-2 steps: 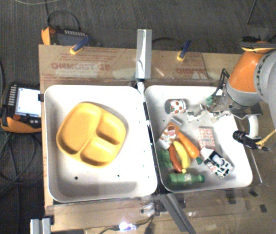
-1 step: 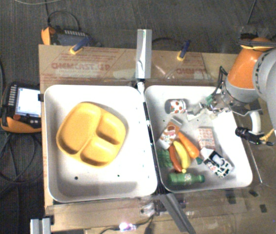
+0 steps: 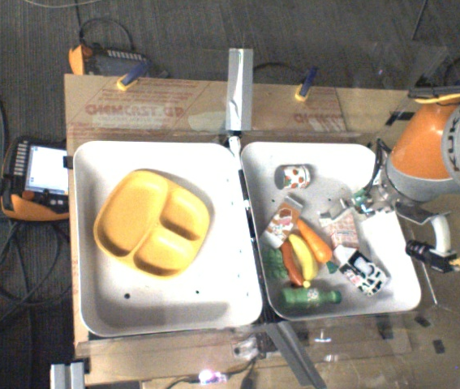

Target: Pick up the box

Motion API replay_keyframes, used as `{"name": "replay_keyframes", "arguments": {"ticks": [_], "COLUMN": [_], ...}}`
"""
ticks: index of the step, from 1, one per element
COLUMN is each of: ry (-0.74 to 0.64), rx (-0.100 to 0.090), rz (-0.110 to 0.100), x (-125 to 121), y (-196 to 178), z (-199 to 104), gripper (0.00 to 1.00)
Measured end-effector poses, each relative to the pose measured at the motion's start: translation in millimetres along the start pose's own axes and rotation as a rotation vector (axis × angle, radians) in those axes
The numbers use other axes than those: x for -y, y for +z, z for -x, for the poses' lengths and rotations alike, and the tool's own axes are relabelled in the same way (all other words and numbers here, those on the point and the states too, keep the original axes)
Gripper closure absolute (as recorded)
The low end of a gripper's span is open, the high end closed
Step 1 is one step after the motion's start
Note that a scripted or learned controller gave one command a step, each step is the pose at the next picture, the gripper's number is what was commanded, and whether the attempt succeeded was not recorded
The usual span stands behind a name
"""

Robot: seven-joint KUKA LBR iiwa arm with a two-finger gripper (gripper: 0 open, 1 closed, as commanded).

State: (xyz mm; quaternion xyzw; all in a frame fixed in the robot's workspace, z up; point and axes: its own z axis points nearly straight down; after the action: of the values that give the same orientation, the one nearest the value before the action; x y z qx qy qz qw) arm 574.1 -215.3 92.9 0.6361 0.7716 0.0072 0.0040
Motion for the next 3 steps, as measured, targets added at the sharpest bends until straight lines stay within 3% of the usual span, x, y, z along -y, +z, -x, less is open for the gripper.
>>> {"name": "replay_keyframes", "arguments": {"ticks": [1, 2, 3], "ry": [0.002, -0.001, 0.240], "rx": [0.012, 0.009, 0.013], "rz": [0.005, 0.004, -0.005], "x": [-0.3, -1.0, -23.6], "y": [-10.0, -9.8, 2.9], "z": [4.2, 2.0, -26.6], "gripper": [1.00, 0.00, 0.00]}}
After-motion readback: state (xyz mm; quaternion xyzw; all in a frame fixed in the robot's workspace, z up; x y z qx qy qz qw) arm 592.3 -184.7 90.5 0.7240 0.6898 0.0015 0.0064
